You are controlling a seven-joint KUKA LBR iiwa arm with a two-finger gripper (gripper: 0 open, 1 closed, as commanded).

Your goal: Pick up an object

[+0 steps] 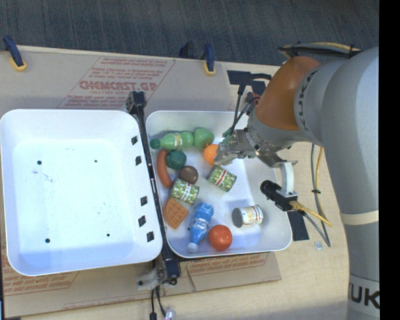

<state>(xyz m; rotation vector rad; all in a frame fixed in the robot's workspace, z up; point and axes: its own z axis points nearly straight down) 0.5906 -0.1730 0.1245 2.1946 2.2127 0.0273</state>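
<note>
From my seat the pick looks unfinished: every object I can count lies on the floor of the right bin (280,240), and nothing is lifted clear. Nearest the camera sit a red tomato (220,237) and a blue bottle (199,225), touching or nearly so, with a small tin can (248,216) on its side just right of them. A step farther in lie a waffle-like orange square (175,213), a green-labelled can (185,191), a brown ball (189,175) and a second green-labelled can (221,178). Beyond those I see a dark green ball (176,159), an orange carrot-like stick (163,168), a green-and-yellow bottle (175,141) and a small orange fruit (211,154). The gripper (231,147) hangs low at the far side, just beside that fruit and above the second can; I cannot tell how its claw stands, nor see anything in it. Closing, lifting and carrying are all left. The left bin (13,179) holds none of these objects.
</note>
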